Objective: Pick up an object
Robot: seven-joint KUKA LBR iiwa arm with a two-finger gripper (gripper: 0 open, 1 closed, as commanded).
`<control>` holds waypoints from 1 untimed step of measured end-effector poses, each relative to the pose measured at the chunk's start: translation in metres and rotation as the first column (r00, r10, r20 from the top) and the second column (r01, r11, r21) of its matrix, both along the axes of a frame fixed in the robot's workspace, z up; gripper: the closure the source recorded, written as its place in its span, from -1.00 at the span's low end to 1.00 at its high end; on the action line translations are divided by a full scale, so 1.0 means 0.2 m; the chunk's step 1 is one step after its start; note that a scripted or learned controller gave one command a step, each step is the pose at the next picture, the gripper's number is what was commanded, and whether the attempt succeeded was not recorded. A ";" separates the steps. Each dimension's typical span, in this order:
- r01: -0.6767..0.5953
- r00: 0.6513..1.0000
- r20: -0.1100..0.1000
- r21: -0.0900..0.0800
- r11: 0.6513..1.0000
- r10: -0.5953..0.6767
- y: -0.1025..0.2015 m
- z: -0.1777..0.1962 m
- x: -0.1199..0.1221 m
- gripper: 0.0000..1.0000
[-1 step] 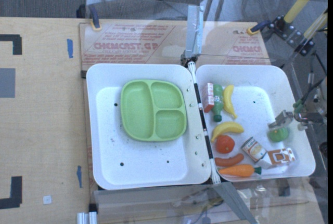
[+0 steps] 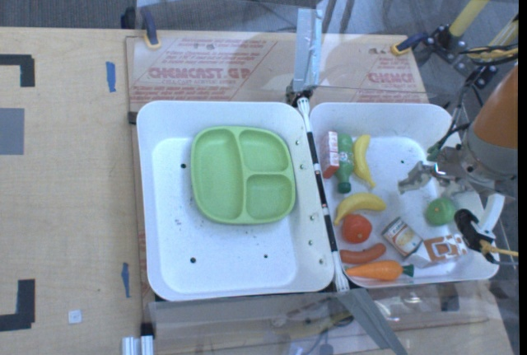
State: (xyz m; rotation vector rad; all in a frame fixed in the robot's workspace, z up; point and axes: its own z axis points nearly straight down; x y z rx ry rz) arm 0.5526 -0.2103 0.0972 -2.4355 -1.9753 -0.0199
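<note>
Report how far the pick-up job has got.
Done: nothing looks lifted; the bananas, tomato, carrot and the rest lie on the right bin floor. In hand: the end effector sits low over that bin, next to the green ball, with nothing visibly held. Left: grasp one item and raise it.

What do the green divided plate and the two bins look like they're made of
The green plate looks like moulded plastic, matte and evenly coloured, with soft rounded compartment walls. The bins look like thin formed white plastic, slightly glossy, with rolled rims.
</note>
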 end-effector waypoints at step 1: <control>-0.242 0.970 -0.001 -0.017 0.970 0.242 0.04 -0.04 -0.08 -1.00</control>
